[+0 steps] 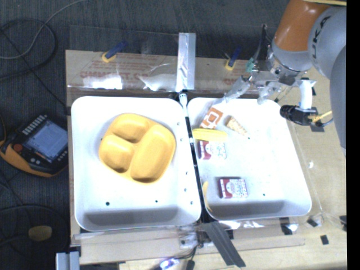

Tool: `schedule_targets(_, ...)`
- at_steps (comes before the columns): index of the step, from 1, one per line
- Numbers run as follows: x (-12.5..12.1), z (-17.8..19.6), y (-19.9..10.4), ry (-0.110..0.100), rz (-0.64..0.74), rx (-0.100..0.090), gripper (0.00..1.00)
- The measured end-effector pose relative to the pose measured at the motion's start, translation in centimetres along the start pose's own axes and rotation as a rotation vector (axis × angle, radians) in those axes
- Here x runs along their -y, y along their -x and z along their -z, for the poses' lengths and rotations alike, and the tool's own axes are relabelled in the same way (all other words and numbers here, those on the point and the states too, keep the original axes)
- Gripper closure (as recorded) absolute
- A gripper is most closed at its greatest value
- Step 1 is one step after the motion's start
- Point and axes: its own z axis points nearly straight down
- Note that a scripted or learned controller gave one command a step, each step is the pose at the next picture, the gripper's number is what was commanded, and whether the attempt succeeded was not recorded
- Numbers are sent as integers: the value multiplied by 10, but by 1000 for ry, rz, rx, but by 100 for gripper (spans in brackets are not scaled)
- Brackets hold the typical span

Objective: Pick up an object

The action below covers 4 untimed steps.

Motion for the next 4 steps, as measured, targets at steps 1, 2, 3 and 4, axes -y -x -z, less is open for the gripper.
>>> schedule_targets(1, -3, -37, 39, -2, -163, 0, 0)
schedule_targets(2, -3, -135, 28, -2, -86, 2, 0)
schedule_targets(3, -7, -149, 43, 11, 34, 3, 0)
schedule_targets(4, -8, -141, 42, 10, 36, 4, 100)
